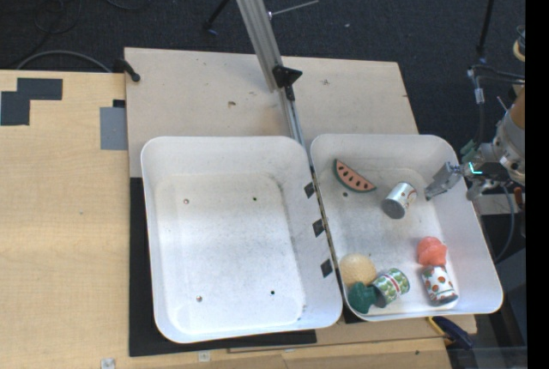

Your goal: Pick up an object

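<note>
Right bin [480,226]: silver can [397,200] lies on its side near centre, long axis running 1 to 7 o'clock. Pincer [439,180] sits just beside it at 2 o'clock, grasping nothing; finger state cannot be told.

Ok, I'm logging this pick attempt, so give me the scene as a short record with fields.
gripper: over right bin's far right part, holding nothing visible
right bin: watermelon slice, silver can, red lump, two printed cans, yellow ball, green toy
left bin: nothing visible inside
nearest to gripper: silver can
</note>
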{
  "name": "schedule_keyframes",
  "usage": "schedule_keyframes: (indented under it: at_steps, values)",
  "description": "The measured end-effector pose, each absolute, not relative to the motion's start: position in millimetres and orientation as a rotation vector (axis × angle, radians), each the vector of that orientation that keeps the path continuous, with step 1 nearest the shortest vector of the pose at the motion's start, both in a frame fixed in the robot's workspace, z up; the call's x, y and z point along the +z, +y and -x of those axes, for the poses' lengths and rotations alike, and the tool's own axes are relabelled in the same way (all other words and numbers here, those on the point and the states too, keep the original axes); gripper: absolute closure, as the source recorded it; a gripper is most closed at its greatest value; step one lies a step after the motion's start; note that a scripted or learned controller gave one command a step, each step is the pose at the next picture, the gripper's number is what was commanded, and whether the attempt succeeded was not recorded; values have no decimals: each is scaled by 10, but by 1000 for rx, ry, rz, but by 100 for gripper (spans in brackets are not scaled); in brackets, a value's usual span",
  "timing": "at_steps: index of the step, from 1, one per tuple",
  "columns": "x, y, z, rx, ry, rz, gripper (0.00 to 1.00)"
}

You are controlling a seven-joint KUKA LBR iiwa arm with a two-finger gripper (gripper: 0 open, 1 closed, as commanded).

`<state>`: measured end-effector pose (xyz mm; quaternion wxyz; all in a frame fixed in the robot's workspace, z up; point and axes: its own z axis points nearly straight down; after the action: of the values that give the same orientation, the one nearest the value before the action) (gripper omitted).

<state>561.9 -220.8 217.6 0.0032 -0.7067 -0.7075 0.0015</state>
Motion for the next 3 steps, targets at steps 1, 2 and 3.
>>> schedule_keyframes:
  at_steps: [1, 2, 3]
  values:
    - [2198, -2209, -5628, 2, -2222, 2217, 0]
    - [1555, -2200, -5611, 6, -2216, 2216, 0]
    - [918, -2187, -5617, 5, -2217, 2217, 0]
